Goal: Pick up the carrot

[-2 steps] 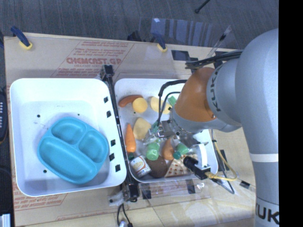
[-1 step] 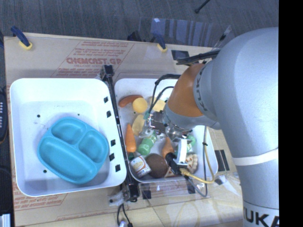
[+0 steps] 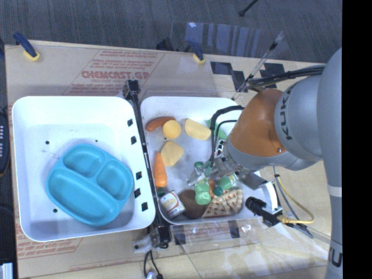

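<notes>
The tabletop (image 3: 87, 68) is covered with printed brown cardboard and carries two shallow white bins side by side. The grey arm (image 3: 302, 121) with its orange band reaches in from the right over the right bin (image 3: 174, 104). The left bin (image 3: 35, 115) holds a blue divided tray (image 3: 90, 183) lying flat toward its lower half. Under the orange band, the hand (image 3: 214, 170) sits low among the toys in the right bin's lower middle; whether it is open or closed cannot be told. The carrot (image 3: 160, 170) lies lengthwise along the right bin's left wall, well clear of the hand. Above it lie a sausage (image 3: 159, 123) and three yellow pieces. Near the hand are a green toy (image 3: 202, 193), a waffle (image 3: 228, 202), a brown piece (image 3: 190, 203) and a small jar (image 3: 170, 202)
</notes>
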{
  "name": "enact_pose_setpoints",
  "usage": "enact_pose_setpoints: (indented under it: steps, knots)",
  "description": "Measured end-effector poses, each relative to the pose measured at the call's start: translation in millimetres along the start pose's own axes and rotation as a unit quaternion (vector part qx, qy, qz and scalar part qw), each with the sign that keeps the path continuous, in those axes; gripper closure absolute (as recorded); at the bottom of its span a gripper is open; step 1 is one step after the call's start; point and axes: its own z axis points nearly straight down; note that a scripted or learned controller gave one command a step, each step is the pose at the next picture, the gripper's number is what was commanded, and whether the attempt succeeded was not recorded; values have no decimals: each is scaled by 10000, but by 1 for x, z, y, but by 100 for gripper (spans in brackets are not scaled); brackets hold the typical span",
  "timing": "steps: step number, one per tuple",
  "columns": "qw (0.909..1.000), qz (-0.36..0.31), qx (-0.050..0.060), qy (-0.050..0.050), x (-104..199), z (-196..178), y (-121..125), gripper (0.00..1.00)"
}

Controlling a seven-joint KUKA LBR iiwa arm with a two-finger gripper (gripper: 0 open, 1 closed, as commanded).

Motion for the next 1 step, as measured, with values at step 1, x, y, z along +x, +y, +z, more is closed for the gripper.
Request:
enact_pose_setpoints:
  steps: [1]
  knots:
    - [9730,2305,-112,-7,35,20,-5,100]
